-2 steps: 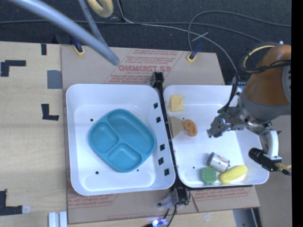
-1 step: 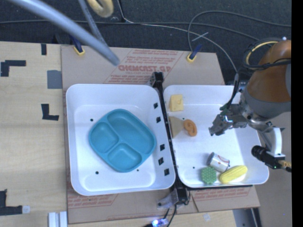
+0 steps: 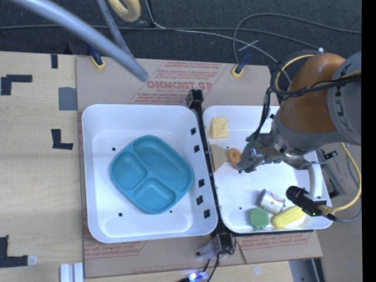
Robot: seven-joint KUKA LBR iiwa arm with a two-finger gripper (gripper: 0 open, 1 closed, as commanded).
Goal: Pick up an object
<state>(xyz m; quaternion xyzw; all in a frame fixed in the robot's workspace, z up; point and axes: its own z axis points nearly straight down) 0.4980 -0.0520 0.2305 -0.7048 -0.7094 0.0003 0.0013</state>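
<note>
Fingers (image 3: 249, 162) seemingly closed beside orange piece (image 3: 234, 155) in right bin (image 3: 235, 219); left bin (image 3: 94, 216) holds blue tray (image 3: 151, 173).

Grey arm (image 3: 329, 116) reaches in from right, orange band above wrist, bent downward. Gripper (image 3: 245, 162) low, pointing left, dark fingers close together at tip; whether open or closed can't be made out.

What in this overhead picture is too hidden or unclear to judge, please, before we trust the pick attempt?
- Gripper, camera view: the arm's wrist covers it from above, so the state of the grip and whether it touches the small orange piece cannot be told.
- Right bin, camera view: the arm hides much of its right side.
- Silver can: too small to identify surely.
</note>
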